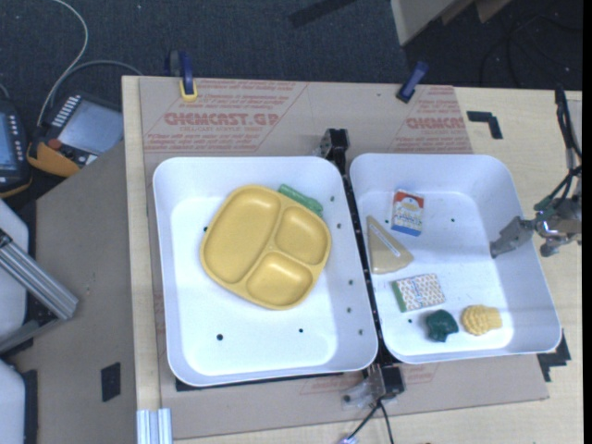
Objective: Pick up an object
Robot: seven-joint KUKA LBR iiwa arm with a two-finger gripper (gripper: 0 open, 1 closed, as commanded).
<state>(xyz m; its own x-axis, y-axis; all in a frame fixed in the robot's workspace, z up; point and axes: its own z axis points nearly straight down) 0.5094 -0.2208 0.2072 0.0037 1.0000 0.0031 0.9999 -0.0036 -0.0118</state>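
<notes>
Arm's gripper (514, 237) pokes in at frame's right edge, over the right bin (481, 176); finger state can't be told. That bin holds a small carton (408, 213), wedge, patterned pkt, green item (440, 326), yellow corn (481, 320). Left bin (185, 248), center-left: yellow divided plate (266, 246).

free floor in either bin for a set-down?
Left bin: bare floor below the yellow plate, along the near wall. Right bin: bare patch right of the small carton, toward the gripper at the right wall. Crowded: its near left, with wedge, patterned packet, green piece and corn.
</notes>
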